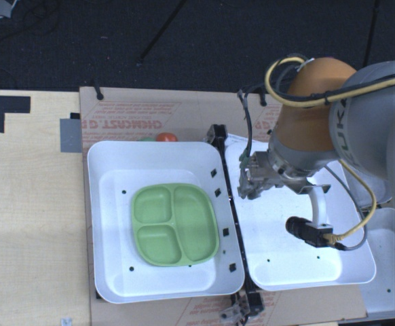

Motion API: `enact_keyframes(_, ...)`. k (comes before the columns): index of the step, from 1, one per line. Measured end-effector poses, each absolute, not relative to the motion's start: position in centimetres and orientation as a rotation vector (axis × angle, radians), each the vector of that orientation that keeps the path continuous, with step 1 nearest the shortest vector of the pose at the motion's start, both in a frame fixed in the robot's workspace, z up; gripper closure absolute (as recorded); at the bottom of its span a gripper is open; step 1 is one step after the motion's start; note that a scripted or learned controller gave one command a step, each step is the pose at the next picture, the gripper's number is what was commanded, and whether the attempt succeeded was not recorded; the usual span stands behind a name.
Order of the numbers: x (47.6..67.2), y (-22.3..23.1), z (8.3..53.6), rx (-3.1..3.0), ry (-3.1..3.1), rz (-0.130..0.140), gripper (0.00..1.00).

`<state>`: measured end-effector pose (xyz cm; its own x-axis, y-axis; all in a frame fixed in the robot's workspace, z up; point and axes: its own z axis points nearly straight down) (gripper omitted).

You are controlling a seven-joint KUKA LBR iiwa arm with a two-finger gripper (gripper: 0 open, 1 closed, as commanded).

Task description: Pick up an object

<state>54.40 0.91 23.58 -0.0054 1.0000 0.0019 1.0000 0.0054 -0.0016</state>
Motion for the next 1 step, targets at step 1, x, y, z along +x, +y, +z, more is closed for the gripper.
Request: enact_keyframes(1,55.35,6.05,24.31,-2.215,-2.224,0.001,1.0)
